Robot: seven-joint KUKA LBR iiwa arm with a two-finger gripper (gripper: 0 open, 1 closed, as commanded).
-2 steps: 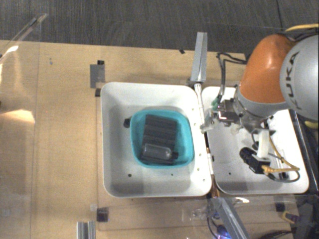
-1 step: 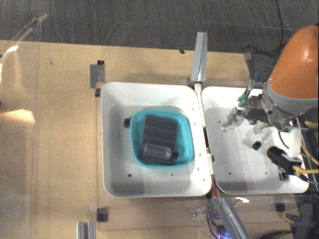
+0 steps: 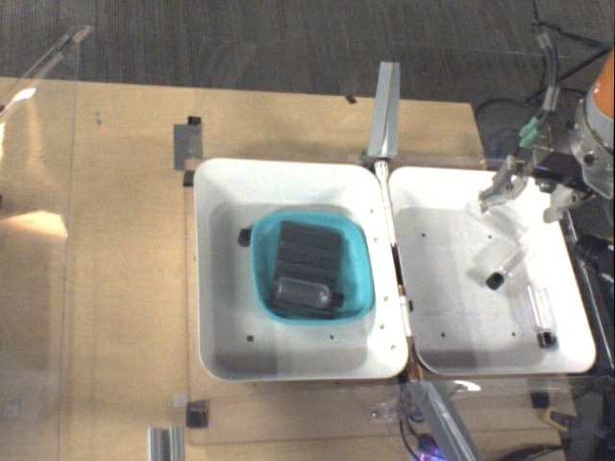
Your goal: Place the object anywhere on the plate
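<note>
In the camera view, we see the gripper (image 3: 527,200) above the far right corner of the right bin (image 3: 432,353). Its two pale fingers stand spread apart and nothing is between them. Two clear tubes with black ends lie on the floor of this bin. The nearer tube (image 3: 502,263) lies at a slant near the bin's middle, just below the gripper. The second tube (image 3: 541,317) lies along the right wall, toward the near right corner. We judge that the nearer tube is the object to move, though we cannot be sure which one is meant. The teal plate (image 3: 360,277) sits in the middle of the left bin (image 3: 216,334). It already bears a dark ridged block (image 3: 309,246) and a rounded clear piece (image 3: 303,294) at the block's near end. The step in hand seems to be the pick. To do it well, we should turn the wrist so the fingers close across the tube's narrow side, not along its length. We should also come down centred on it, because a smooth round body may roll or slip out. On the plate, the free rim beside the block looks like the safer spot.
</note>
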